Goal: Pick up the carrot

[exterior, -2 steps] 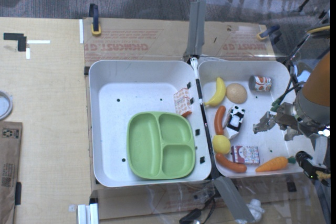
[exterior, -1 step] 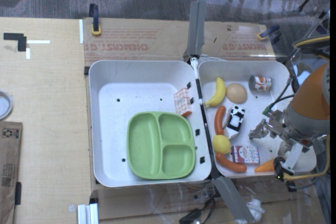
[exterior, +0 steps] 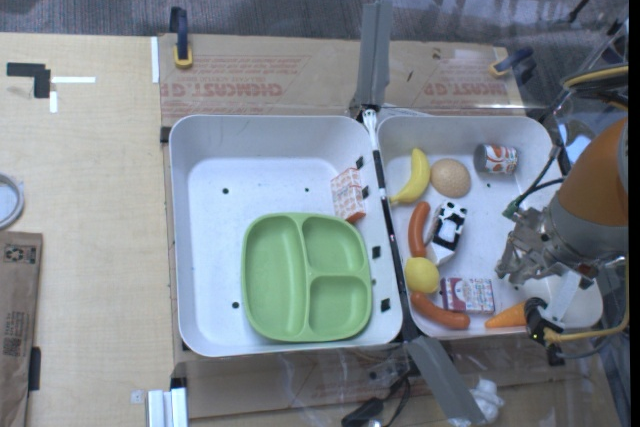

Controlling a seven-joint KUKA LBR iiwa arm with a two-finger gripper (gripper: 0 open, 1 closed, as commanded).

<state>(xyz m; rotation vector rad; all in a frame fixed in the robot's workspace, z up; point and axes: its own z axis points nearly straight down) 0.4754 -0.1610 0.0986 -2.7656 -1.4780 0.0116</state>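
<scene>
We see the carrot (exterior: 507,317) lying flat at the near edge of the right bin (exterior: 520,130), beside a small carton (exterior: 468,295). The claw (exterior: 522,260) hovers just above it; we cannot tell its spread.

My one fixed camera looks down at a slant on the table (exterior: 80,165), both bins (exterior: 200,215) in frame.
</scene>
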